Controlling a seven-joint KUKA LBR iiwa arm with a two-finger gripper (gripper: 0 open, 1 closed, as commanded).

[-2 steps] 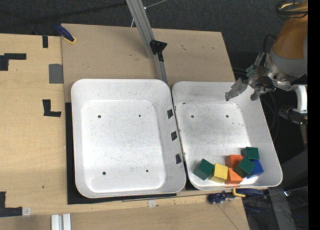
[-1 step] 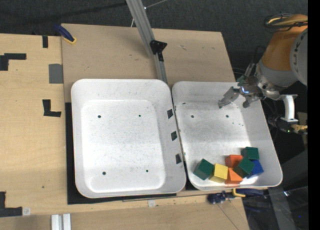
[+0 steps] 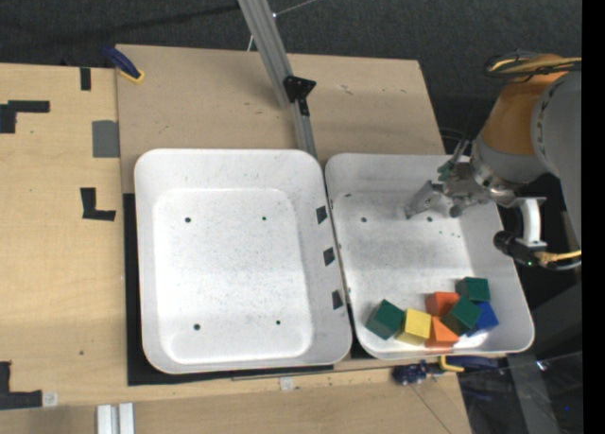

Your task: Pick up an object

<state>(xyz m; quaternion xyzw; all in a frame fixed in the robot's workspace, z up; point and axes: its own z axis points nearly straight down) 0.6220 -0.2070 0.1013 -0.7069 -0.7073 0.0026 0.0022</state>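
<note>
One gripper, fingers spread and holding nothing, hovers over the upper part of the right bin. Coloured blocks cluster in that bin's lower right corner, well apart from it. No object is grasped yet; the pick remains undone.

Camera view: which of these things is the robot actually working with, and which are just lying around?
Part of the job:
- gripper
- coloured blocks
- right bin

Just lying about:
- left bin
- metal pole
- black tape marks
- blue and yellow clamp
</note>
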